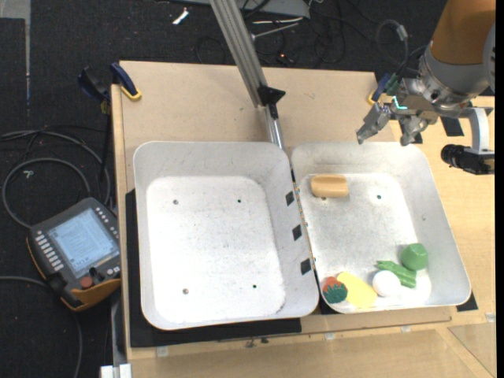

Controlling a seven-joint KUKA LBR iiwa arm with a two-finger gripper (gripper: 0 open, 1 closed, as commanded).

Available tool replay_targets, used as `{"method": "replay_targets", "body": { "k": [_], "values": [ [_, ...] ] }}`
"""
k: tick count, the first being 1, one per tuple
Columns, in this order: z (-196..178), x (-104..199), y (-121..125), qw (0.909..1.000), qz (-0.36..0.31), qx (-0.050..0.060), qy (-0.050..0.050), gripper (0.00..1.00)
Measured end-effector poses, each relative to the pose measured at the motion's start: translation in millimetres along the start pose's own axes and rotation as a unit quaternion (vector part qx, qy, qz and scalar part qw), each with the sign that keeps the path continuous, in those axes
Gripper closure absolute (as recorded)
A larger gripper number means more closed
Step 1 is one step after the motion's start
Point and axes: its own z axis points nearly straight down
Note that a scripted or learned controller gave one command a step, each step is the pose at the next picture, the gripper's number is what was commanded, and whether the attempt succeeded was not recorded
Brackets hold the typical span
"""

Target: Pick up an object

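Note:
My gripper [390,129] hangs above the far rim of the right bin [441,211], its two fingers spread open with nothing between them. A tan bread-like block [329,186] lies in the right bin's far left part, well left of and below the gripper. Along the near edge of that bin sit a green round piece [414,256], a green stalk-like piece [396,272], a white object [387,283], a yellow object [360,292] and a small red and green object [335,289].
The left bin [157,172] stands beside the right one, sharing a middle rim with black clips. A grey metal pole [244,50] slants down to the bins' far junction. A teach pendant [75,246] lies off the bench at the left.

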Motion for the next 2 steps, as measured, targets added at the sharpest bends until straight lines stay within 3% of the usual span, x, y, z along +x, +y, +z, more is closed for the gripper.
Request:
{"method": "replay_targets", "body": {
  "k": [1, 2],
  "values": [
    [-2.8, 0.1, 0.7, 1.0, -0.001, -0.002, -0.001, 0.0],
    [57.8, 8.9, 0.4, 1.0, 0.0, 0.001, 0.0, 0.0]
  ]
}}
